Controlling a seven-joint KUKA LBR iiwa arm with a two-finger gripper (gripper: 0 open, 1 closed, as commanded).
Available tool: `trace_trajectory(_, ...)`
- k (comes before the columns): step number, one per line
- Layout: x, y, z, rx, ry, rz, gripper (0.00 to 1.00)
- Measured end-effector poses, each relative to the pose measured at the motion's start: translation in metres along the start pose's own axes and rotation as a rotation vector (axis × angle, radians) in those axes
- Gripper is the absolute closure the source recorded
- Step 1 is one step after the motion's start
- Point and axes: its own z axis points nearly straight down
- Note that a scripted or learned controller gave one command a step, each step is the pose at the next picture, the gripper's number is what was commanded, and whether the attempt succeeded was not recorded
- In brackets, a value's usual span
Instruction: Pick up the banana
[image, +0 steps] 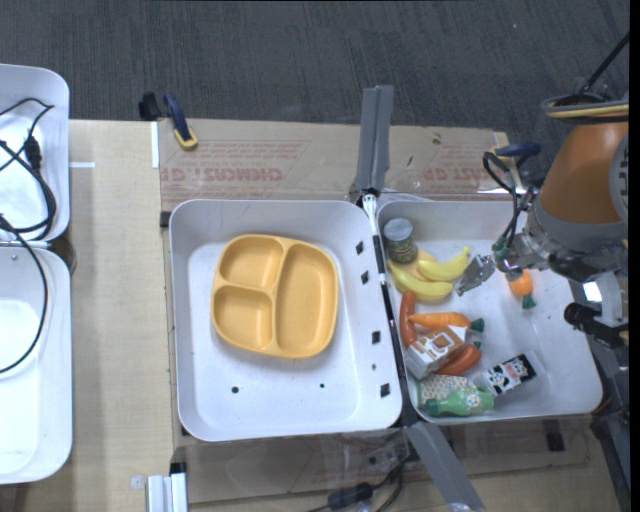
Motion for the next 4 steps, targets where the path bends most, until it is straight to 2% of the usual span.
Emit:
trace_trajectory(1, 0.027, 0.057, 0.045, -0.002, -0.001, -0.174, 0.00)
trace_trajectory(2, 0.025, 0.058, 0.034, -0.004, -0.003, -0.172, 1.00)
trace_trajectory(3, 0.081, 0.099, -0.056, -0.003, -0.001, -0.112, 1.00)
trace_trajectory(4, 0.080, 0.098, -0.055, -0.001, -0.001, -0.112, 0.00)
